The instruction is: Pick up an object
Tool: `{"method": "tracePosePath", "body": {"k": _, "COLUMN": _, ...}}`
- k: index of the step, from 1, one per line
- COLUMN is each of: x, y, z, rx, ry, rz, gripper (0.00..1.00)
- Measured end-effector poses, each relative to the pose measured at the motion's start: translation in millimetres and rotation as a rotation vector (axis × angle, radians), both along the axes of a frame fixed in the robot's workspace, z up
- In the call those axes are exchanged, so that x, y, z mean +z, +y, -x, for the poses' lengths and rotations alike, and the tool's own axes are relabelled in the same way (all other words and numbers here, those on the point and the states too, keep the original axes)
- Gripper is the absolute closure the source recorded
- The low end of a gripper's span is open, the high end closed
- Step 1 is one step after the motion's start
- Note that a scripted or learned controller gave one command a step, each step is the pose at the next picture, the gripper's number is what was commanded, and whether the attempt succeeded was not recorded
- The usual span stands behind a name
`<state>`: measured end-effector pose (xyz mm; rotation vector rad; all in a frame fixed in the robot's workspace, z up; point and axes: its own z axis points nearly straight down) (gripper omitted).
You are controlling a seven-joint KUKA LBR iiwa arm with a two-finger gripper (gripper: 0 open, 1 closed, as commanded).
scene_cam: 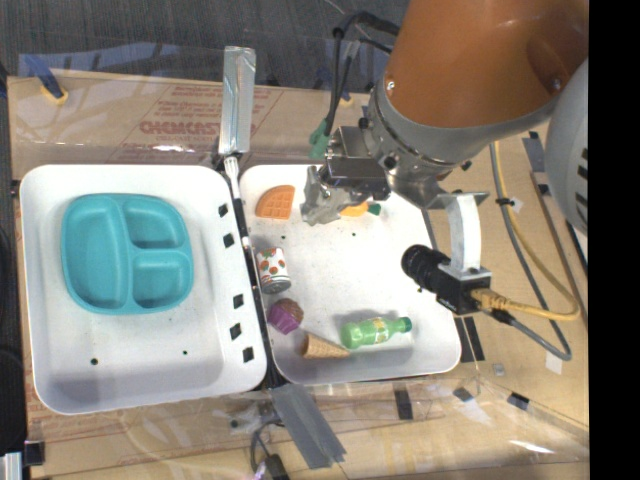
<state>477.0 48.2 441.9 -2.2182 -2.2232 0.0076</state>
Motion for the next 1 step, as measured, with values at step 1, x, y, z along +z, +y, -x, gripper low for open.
{"method": "tracePosePath", "body": {"k": 1, "x": 0.5, "y": -108.3, "z": 0.1, "rx": -0.002, "ry": -0.003, "rz": 0.000, "gripper": 1.00}}
